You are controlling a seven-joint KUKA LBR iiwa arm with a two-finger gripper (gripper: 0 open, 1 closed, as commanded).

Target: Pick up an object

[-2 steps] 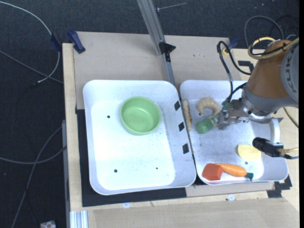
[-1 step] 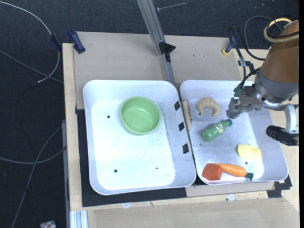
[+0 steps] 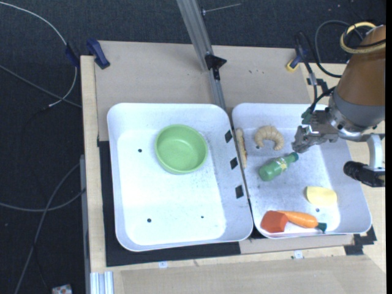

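I see the gripper [image 3: 304, 139] in the right bin [image 3: 349, 182], can't tell its finger state, green bottle [image 3: 275, 166] just below-left of it, cap end nearest, long axis slanting away toward the croissant [image 3: 270, 136] side

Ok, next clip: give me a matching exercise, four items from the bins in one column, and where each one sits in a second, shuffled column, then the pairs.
Things:
1. green bowl
2. green bottle
3. carrot
4. croissant

Places:
A. near edge of the right bin, beside a red piece
B. far part of the right bin, beyond the bottle
C. left bin, far half
D. middle of the right bin, cap pointing toward the gripper

Pairs: 1-C, 2-D, 3-A, 4-B
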